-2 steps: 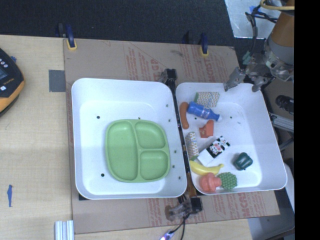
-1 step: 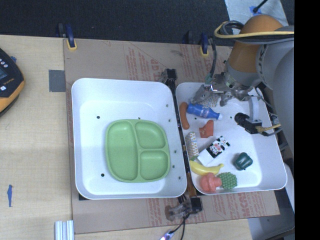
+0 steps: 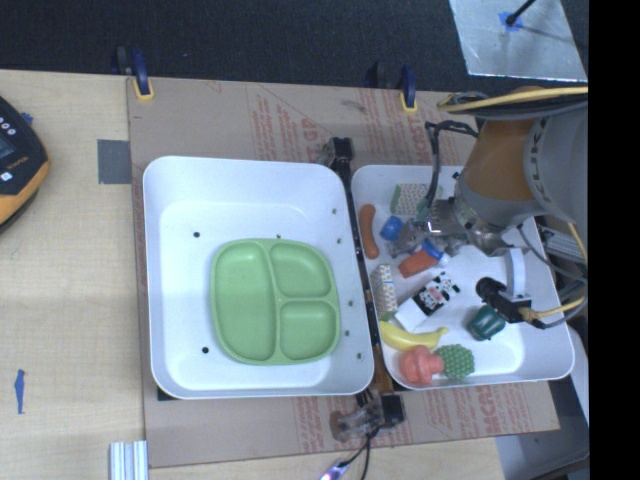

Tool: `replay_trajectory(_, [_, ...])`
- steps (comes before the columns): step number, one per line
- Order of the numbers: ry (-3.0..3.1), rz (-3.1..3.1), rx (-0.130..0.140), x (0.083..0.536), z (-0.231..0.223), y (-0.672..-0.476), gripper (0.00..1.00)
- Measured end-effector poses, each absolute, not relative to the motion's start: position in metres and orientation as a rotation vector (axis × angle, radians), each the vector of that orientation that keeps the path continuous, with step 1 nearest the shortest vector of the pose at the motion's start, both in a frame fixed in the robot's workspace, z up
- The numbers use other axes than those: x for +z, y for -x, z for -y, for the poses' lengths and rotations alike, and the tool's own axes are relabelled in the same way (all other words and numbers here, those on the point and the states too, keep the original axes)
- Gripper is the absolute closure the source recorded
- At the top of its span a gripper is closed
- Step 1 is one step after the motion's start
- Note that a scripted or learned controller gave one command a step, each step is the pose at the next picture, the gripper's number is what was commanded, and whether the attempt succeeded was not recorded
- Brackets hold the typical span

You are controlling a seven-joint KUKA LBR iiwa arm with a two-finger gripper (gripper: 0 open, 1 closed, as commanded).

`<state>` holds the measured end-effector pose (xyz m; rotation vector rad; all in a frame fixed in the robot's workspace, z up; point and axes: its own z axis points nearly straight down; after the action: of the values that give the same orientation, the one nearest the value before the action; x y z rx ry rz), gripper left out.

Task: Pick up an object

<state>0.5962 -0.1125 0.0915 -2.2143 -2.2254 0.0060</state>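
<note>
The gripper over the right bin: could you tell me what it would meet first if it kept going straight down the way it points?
Probably the orange piece with the blue bit beside it, right under the gripper in the right bin. Depth is hard to judge from this slanted view, so that is a best guess.

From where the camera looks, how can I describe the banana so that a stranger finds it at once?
Look at the right bin, the one crowded with small toys. Go to its near edge, close to the wall it shares with the left bin. There the banana lies, a curved yellow piece just above a pink toy and a green bumpy one; nothing else there is yellow.
</note>
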Motion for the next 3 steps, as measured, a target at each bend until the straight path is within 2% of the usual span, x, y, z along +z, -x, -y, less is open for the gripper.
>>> replay_trajectory(1, [2.211, 2.229, 0.009, 0.102, 0.114, -0.596, 1.00])
replay_trajectory(2, [2.217, 2.228, 0.000, 0.094, 0.100, -0.529, 1.00])
replay_trajectory(3, [2.215, 2.228, 0.000, 0.193, 0.045, -0.600, 1.00])
